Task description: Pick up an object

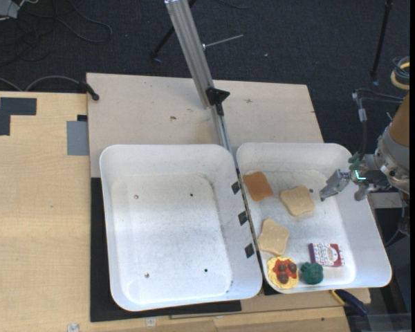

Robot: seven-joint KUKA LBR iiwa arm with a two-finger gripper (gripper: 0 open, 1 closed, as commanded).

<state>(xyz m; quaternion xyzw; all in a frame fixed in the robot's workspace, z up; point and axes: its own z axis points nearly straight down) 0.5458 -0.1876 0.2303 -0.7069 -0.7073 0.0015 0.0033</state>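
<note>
Bread slice, pale tan, squarish and lying flat, sits in the right bin just left of the pincer, apart from it and not touched. That pincer hangs over the bin's right middle, its grey fingers pointing left; how wide they stand cannot be told at this size, and nothing shows between them. Bare white floor lies around the slice toward the far rim. Left of it, near the wall between the bins, lies a darker brown slice; nearer the front lie another pale slice, a red-and-white packet, a green lump and what looks like a small pizza toy. Beyond stands the left bin on the desk.
</note>
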